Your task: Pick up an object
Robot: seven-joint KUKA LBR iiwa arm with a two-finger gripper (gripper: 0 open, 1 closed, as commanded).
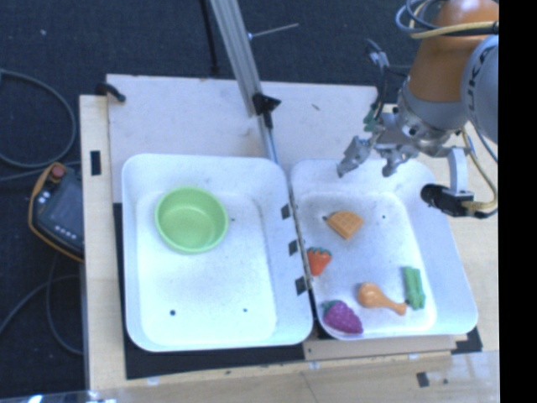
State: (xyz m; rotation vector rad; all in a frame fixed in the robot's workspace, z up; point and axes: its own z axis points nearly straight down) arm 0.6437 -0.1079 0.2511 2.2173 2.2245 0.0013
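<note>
Pincer fingers apart and empty, we see, hanging over the right bin's upper edge, above the waffle toy at frame centre-right.

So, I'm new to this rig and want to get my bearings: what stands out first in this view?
The bright green bowl sits alone in the left bin. The right bin holds the small toy foods: a waffle piece, a strawberry, purple grapes, a drumstick and a green piece. The gripper hangs open above that bin's far edge.
</note>
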